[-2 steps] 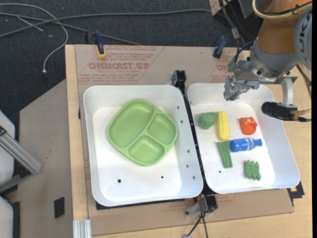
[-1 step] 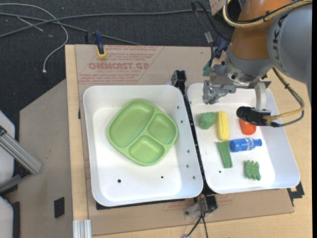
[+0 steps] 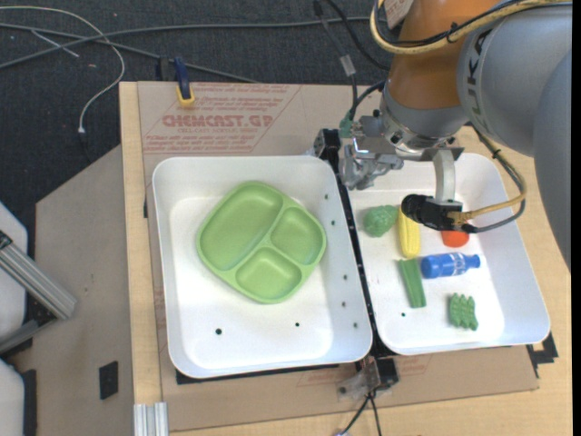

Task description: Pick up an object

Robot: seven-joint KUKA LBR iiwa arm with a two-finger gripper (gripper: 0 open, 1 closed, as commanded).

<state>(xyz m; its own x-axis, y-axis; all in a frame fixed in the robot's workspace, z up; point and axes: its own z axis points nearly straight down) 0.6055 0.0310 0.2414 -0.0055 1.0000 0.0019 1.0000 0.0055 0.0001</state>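
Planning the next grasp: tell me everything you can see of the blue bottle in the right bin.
The small blue plastic bottle lies on its side in the right white bin, pale cap pointing right, a light label patch on its body. Its left end meets the green stick-shaped piece; the yellow corn-like piece lies just above it.

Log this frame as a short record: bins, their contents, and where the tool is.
left bin: green divided plate
right bin: green broccoli-like piece, yellow corn, orange piece, blue bottle, green stick, green ridged piece
tool: over the right bin's upper left corner, near the divide between bins
object in tool: none visible
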